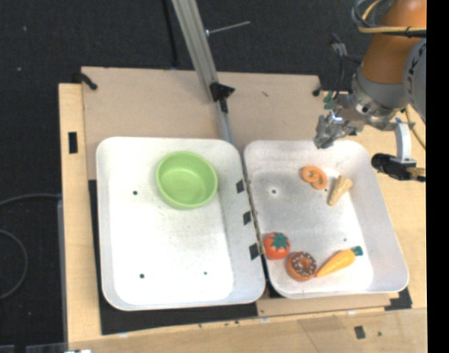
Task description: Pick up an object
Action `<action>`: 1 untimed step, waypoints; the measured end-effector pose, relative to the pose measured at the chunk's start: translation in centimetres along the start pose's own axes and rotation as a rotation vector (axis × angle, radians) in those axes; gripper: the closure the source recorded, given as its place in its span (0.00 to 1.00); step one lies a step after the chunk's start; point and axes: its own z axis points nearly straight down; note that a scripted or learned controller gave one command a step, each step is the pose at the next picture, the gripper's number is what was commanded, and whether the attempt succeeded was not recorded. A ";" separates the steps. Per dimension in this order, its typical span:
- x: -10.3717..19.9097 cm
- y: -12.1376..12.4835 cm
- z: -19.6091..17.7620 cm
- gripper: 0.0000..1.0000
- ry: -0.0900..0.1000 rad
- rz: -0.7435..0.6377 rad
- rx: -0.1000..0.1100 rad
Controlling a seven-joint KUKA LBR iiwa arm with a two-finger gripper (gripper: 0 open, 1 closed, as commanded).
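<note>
The right bin (372, 219) holds several small toys. An orange ring-shaped piece (313, 175) lies near its back, with a tan stick-like piece (338, 190) beside it. At the front sit a red tomato with a green top (276, 245), a brown doughnut (302, 265) and an orange carrot (336, 262). My gripper (326, 137) hangs over the back edge of the right bin, above and behind the orange ring, with nothing seen between its fingers. A green bowl (186, 180) stands in the left bin (121, 256).
A slanted metal post (199, 50) rises behind the bins and meets the bench near their shared edge. The grey and orange arm (390, 50) comes in from the upper right. Black clips (248, 215) sit along the divide between the bins.
</note>
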 end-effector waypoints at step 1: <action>4.8 -2.7 -1.1 1.00 0.003 -0.006 0.005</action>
